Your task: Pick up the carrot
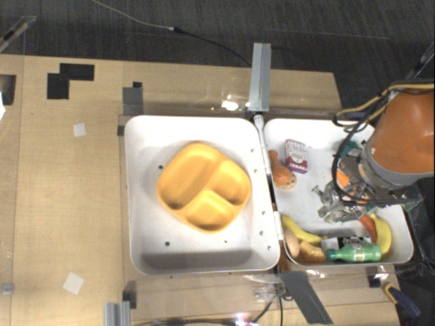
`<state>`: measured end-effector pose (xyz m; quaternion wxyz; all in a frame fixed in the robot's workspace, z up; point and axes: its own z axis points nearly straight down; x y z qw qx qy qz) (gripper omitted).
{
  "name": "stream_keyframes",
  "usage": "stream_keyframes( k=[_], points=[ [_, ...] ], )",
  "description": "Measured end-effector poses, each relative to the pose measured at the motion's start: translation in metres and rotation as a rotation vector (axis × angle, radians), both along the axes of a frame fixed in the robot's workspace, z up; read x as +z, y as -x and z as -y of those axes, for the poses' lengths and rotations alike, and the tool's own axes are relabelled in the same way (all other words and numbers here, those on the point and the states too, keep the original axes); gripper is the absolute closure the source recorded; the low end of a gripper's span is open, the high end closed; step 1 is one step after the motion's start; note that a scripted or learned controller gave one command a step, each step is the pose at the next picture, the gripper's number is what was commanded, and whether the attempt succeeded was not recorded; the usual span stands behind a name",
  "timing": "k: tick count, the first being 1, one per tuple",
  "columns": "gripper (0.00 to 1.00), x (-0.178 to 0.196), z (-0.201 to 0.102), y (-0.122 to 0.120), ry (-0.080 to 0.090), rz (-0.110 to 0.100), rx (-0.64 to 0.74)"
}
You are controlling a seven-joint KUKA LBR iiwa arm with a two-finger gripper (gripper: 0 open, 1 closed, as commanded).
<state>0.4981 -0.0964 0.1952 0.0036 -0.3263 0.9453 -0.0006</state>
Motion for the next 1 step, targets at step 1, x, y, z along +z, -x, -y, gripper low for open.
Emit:
stream_keyframes(
  k=[1],
  points=[
    [1.00, 0.0141, 0.0837, -0.0409, 0.005, 0.003, 0.119]
  ],
)
